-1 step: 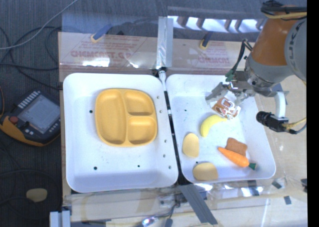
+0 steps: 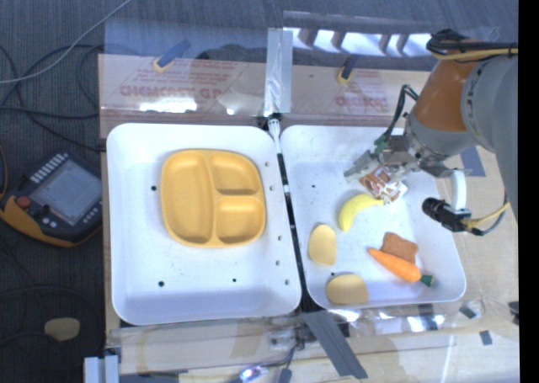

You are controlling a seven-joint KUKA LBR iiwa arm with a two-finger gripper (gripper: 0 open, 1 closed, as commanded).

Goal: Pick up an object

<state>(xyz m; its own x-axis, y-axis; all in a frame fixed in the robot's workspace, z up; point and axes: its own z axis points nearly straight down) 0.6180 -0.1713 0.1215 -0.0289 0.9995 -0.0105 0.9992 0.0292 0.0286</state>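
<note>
My gripper (image 2: 381,167) hangs over the upper middle of the right bin (image 2: 446,289), on the grey arm with its orange band. A small red-and-white patterned object (image 2: 383,183) sits right under the gripper's tip, touching it or nearly so. Just below it lies a yellow banana (image 2: 357,209). Further toward the front are an orange carrot (image 2: 396,265), a brown cracker-like piece (image 2: 400,246), a pale yellow rounded piece (image 2: 322,244) and a tan rounded piece (image 2: 346,289).
The left bin (image 2: 135,289) holds a yellow divided tray (image 2: 213,196). A black connector on a cable (image 2: 442,213) hangs off the arm over the right bin's right side. A teach pendant (image 2: 52,196) lies on the floor at far left.
</note>
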